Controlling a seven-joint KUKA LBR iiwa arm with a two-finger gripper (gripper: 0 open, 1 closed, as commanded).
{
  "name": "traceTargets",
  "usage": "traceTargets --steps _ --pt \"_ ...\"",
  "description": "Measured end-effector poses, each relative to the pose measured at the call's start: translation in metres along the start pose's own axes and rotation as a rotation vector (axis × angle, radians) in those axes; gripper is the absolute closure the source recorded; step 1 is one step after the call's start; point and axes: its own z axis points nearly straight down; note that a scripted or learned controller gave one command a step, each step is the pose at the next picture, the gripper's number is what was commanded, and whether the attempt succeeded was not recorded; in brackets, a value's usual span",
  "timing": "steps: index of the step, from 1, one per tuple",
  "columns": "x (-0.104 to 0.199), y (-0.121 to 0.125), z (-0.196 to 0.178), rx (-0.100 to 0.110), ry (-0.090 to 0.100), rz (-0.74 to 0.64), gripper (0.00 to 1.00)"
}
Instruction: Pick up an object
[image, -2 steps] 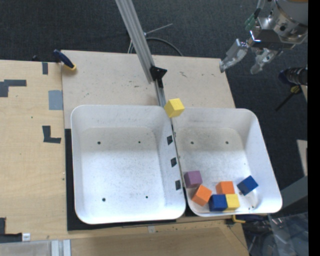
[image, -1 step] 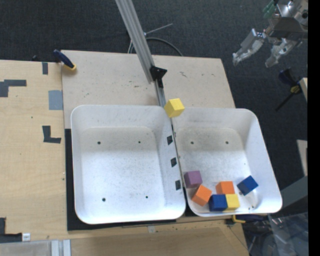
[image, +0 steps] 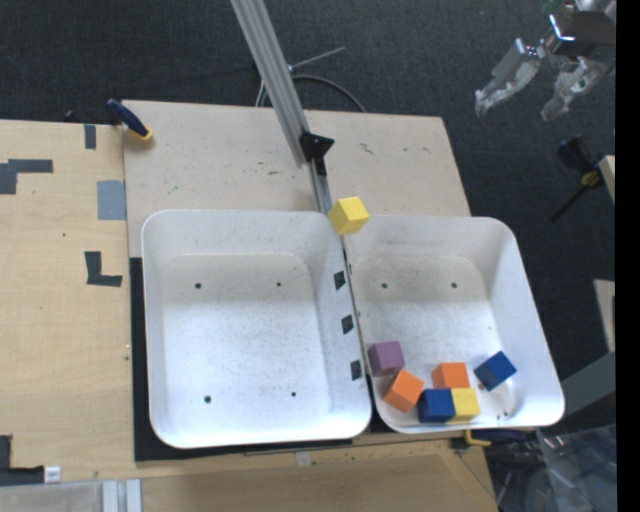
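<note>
Wooden bench (image: 230, 160) w/ two white bins (image: 165, 300); dark carpet (image: 450, 60) beyond; tool (image: 532, 88) open, empty.

even light, soft img, faint shadows

The gripper (image: 530, 88) hangs at the top right corner, the arm above it cut off by the frame's top edge. Down in the right bin (image: 520, 262), the dark blue cube (image: 435, 405) sits partly behind the orange cube (image: 404, 389) and yellow cube (image: 465, 403) beside it.
</note>
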Motion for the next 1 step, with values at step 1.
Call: traceTargets --steps 1 --pt "0.0056 0.0727 0.0279 0.008 0.0 -0.002 0.0"
